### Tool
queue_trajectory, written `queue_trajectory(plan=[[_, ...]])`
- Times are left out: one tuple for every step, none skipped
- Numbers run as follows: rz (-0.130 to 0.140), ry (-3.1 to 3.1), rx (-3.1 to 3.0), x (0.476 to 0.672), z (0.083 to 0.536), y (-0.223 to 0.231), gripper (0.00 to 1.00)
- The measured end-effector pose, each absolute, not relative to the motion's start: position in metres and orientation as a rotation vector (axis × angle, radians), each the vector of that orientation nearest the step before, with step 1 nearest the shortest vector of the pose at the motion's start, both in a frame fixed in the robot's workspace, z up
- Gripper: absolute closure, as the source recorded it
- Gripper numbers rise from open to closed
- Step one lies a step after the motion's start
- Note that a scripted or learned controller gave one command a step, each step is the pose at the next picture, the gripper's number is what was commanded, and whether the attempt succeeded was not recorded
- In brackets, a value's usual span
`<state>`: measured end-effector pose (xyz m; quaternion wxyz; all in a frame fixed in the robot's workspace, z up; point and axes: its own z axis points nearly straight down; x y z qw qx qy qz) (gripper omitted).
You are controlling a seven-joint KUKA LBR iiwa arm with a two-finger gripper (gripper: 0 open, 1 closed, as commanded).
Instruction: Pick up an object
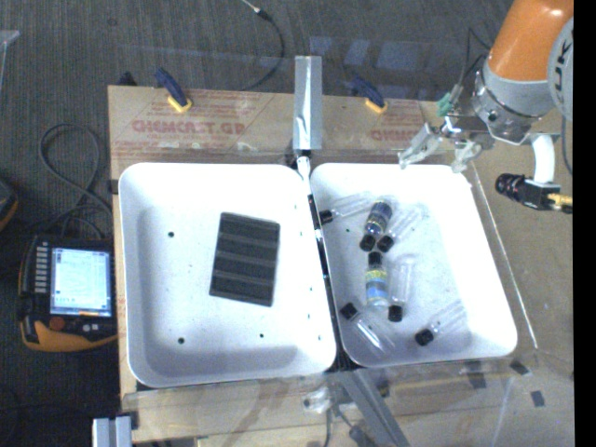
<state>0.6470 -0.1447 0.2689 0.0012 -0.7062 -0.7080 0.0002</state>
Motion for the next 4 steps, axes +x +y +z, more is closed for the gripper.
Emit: queue_trajectory(plan=[[0.001, -2.294, -2.142, 0.603, 0.130, -0.151, 0.00], [-0.005, -2.353, -2.098, 0.637, 0.090, -0.115, 0.00], [-0.014, -2.354, -2.099, 0.639, 0.103, -0.114, 1.00], [0.000, -2.385, -2.044, 0.663, 0.184, -0.042, 1.00]])
